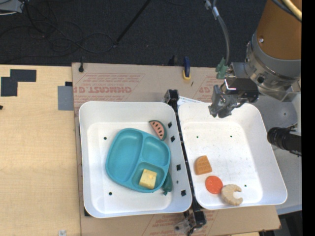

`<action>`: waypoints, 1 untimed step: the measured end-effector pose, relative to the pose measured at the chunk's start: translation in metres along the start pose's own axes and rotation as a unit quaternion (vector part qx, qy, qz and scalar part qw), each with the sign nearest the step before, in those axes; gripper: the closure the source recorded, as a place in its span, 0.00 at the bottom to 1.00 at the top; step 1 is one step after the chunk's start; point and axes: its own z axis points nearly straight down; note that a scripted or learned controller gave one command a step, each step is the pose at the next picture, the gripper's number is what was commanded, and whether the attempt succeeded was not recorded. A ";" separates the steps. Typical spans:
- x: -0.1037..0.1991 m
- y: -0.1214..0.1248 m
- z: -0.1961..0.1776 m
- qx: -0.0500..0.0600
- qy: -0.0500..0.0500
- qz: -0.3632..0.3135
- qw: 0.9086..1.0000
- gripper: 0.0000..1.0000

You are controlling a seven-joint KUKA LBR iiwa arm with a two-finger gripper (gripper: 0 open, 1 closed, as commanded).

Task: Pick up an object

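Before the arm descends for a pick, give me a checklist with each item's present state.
1. Tool above the right bin, nothing held: ok.
2. Tool over a target: not ok; it hangs at the bin's far edge.
3. Orange block, red disc and tan curved piece lie unobstructed: ok.
4. Disc and curved piece apart: cannot tell; close together.
5. Finger opening: cannot tell.

a tan, toast-like square piece (202, 165) lies flat in the lower middle of the right bin (266, 132), right of centre in the frame. just below it sits a flat orange-red disc (213, 184), and touching that, toward the lower right, a pale beige curled piece (231, 194). in the left bin (93, 132), a yellow cube (147, 178) rests in a teal divided plate (133, 156), with a watermelon slice (158, 129) at the plate's upper right rim.
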 end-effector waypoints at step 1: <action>0.055 -0.002 0.125 0.009 -0.002 -0.001 1.000 1.00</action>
